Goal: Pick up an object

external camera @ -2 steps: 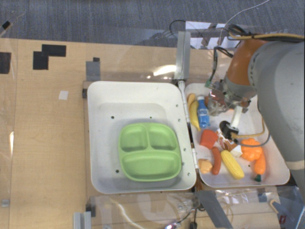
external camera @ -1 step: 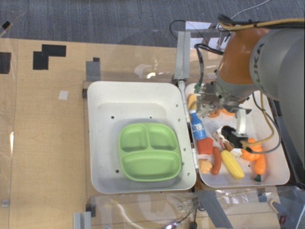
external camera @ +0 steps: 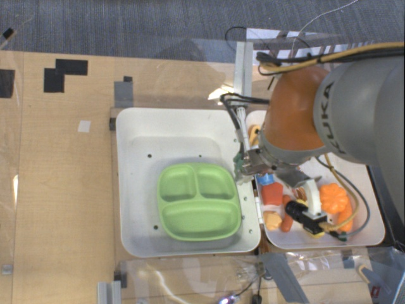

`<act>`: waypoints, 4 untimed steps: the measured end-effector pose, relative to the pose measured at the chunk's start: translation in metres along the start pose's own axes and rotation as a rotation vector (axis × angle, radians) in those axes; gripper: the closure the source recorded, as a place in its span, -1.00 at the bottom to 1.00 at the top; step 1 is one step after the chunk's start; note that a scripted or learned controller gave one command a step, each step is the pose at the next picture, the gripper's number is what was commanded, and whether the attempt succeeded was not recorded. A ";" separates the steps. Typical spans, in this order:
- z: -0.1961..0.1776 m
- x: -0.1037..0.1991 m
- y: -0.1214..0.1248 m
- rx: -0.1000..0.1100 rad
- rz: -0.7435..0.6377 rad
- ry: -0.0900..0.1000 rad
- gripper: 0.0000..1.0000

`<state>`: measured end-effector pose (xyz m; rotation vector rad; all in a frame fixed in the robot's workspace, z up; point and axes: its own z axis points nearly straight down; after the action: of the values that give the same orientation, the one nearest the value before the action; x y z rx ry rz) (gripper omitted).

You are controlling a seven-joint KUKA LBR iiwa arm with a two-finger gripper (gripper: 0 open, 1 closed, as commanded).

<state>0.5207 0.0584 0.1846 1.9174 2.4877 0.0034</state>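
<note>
- Grey carpet [external camera: 126,11] runs along the far side; a pale wooden tabletop [external camera: 57,170] carries two white bins side by side.
- Left bin [external camera: 130,233]: one green divided plate [external camera: 199,201] lies flat, towards the near right corner.
- Right bin [external camera: 374,228]: a cluster of small things, partly hidden by the arm [external camera: 361,113].
- Things I can make out: a red piece [external camera: 272,196] with a blue piece [external camera: 266,179] touching its far end, a tan piece [external camera: 273,220] just beside it on the near side, and an orange pumpkin-shaped toy [external camera: 334,198] further right.
- Arm reaches in from the right, with its orange band [external camera: 294,106] over the right bin's far half.
- Pincer [external camera: 271,171] sits low at the right bin's left wall, just above the blue piece. Apart or together: cannot tell, as the wrist hides it.
- No thing seen in its grip.
</note>
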 end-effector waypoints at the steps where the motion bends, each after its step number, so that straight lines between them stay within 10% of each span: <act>1: -0.067 -0.090 -0.009 -0.004 -0.068 -0.003 1.00; 2: -0.066 -0.089 -0.009 -0.003 -0.068 -0.002 -1.00; 3: -0.183 -0.091 -0.014 -0.005 0.006 -0.003 -1.00; 4: -0.076 -0.133 -0.028 -0.001 0.152 -0.002 -1.00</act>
<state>0.5269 -0.0773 0.2601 2.0991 2.3341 0.0028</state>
